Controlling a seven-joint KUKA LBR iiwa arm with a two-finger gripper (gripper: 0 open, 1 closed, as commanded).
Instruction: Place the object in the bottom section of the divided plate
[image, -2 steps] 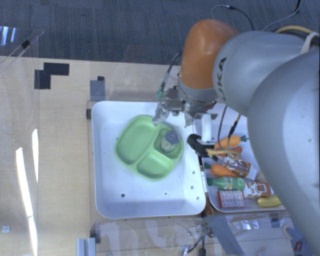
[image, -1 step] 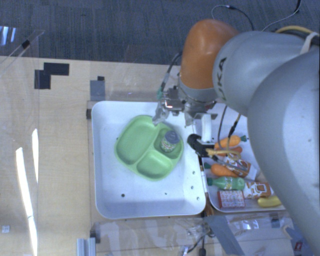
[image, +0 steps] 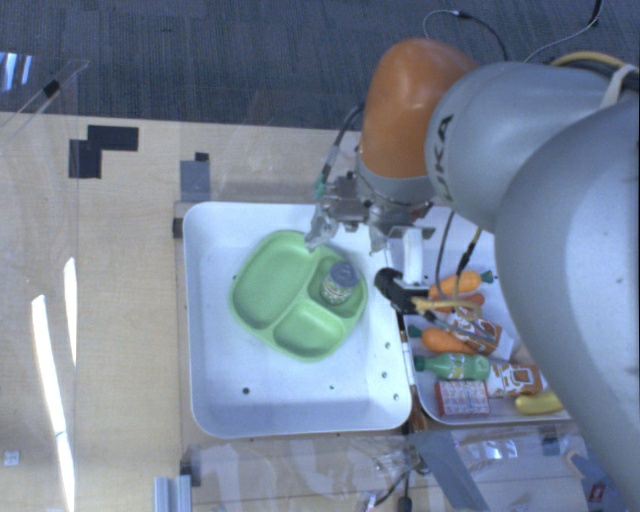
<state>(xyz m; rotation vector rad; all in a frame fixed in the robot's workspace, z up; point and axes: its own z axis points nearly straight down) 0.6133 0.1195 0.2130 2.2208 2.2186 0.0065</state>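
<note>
A small jar (image: 340, 282) with a grey lid stands upright in the right-hand compartment of a green divided plate (image: 270, 290). The plate lies in the left white bin (image: 230, 400). Just above the jar hangs the gripper (image: 345, 238) of a grey arm with an orange band (image: 405, 100); its two fingers are spread apart, nothing between them, and clear of the jar. To the right of the plate, the second bin (image: 432, 408) holds carrots (image: 455, 285), a green bottle (image: 455, 367) and other packaged toy foods.

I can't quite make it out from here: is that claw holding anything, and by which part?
Nothing is held. The gripper hangs open above the green divided plate; the small jar stands on the plate, free of the fingers.
</note>
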